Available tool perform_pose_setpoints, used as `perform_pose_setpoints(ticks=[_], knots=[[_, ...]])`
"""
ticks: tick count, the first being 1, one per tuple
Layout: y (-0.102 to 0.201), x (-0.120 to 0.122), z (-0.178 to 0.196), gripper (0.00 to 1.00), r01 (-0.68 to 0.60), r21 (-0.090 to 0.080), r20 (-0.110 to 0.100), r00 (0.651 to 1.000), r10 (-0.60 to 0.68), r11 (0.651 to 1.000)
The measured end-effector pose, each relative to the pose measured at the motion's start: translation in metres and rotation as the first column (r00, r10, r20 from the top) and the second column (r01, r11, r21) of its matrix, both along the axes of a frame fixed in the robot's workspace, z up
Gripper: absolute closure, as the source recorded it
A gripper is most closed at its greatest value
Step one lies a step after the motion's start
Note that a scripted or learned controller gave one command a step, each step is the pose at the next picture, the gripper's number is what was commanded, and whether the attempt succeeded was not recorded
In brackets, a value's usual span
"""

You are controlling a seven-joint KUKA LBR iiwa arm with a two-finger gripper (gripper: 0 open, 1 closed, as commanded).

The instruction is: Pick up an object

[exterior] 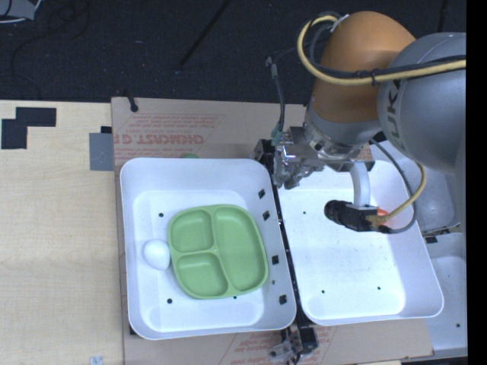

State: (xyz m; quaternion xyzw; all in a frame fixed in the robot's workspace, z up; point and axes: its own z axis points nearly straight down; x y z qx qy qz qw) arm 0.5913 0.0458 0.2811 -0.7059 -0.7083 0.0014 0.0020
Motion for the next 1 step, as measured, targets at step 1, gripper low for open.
perform_pose_setpoints(ticks=[1], knots=[[0.0465, -0.0130, -0.0078, 1.00, 0.000, 0.000, 0.000, 1.000, 0.000, 1.000]])
